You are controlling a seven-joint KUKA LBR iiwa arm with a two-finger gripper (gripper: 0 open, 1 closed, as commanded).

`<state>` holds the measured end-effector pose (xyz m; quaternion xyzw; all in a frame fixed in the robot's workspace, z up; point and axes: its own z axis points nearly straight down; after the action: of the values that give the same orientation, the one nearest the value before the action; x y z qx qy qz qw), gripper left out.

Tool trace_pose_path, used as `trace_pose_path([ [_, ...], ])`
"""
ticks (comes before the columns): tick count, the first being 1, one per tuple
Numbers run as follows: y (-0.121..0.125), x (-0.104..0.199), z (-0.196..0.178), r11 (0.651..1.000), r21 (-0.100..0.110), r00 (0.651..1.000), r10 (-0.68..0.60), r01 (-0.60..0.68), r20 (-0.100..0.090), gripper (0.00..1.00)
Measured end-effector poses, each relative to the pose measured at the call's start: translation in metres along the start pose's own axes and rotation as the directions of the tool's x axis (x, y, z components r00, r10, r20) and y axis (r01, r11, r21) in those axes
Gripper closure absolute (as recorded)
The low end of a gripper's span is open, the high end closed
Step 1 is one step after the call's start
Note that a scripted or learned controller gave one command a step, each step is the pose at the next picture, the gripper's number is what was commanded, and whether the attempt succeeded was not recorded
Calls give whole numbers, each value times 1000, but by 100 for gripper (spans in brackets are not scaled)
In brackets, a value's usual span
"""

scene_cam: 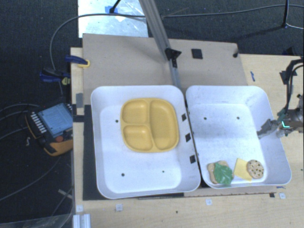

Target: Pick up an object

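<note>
Three toy foods lie in the near right corner of the right bin (223, 113): a green leafy piece (222, 174) lying partly over a tan biscuit, a yellow cheese wedge (241, 169) and a chocolate chip cookie (255, 168). A yellow divided plate (149, 125) rests in the left bin (109, 175). My gripper (271, 127) sits at the right rim of the right bin, above and to the right of the foods and well apart from them. Nothing shows in its hold.
A grey rod (159, 27) slants down from the top to the seam between the bins. A teach pendant (50, 127) and cables lie on the floor to the left. Blue and yellow clamps (71, 63) grip the bench's left edge.
</note>
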<state>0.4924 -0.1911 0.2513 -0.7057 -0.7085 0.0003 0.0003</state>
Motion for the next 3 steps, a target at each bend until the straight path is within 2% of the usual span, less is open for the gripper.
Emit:
trace_pose_path([
  [1,1,0,-1,1000,-3,1000,0,0,1,0],
  [2,-1,-4,41,1000,0,1000,3,-3,0,0],
  [3,0,7,95,1000,1,1000,3,-3,-1,0],
])
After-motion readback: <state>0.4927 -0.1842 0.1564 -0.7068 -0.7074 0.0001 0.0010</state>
